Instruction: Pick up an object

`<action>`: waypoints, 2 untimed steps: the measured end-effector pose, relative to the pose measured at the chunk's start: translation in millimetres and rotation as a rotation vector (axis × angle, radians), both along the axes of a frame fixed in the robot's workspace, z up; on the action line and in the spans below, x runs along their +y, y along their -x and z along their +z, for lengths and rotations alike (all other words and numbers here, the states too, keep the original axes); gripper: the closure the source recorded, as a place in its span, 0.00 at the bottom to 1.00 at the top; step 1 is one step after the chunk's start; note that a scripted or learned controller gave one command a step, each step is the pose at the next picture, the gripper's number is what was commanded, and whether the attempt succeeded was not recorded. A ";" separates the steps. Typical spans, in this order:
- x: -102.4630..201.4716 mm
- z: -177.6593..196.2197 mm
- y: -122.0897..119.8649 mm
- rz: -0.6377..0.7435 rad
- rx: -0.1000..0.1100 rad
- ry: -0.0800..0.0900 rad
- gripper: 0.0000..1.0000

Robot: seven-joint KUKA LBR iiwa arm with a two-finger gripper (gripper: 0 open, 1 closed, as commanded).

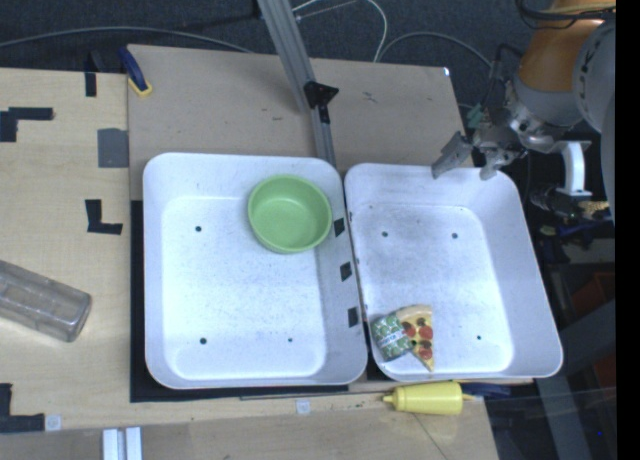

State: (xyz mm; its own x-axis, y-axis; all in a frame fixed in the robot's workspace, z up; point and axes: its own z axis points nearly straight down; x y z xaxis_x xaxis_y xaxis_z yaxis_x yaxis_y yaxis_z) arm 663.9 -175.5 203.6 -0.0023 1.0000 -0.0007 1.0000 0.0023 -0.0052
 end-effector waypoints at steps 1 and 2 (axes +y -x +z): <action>3.5 -52.0 -8.6 0.001 0.001 0.000 0.00; 8.7 -114.5 -3.6 0.001 0.002 0.000 0.00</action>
